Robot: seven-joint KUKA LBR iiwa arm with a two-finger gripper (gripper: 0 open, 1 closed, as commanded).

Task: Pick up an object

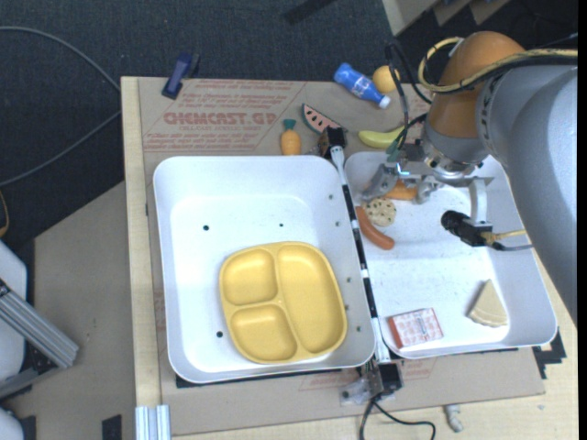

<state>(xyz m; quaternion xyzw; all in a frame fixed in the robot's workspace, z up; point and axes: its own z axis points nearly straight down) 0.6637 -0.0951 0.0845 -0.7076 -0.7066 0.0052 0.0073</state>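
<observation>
Yellow tray [282, 301] long axis diagonal, left bin [183, 200]

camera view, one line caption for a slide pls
Gripper low in the right bin by a hot dog; yellow tray in the left bin.

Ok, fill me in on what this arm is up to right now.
The grey arm reaches in from the right and has its tool low over the far left corner of the right bin, beside a cookie and a hot dog. Nothing can be seen held. A wedge and a red packet lie nearer the front. The left bin holds a yellow divided plate.
</observation>
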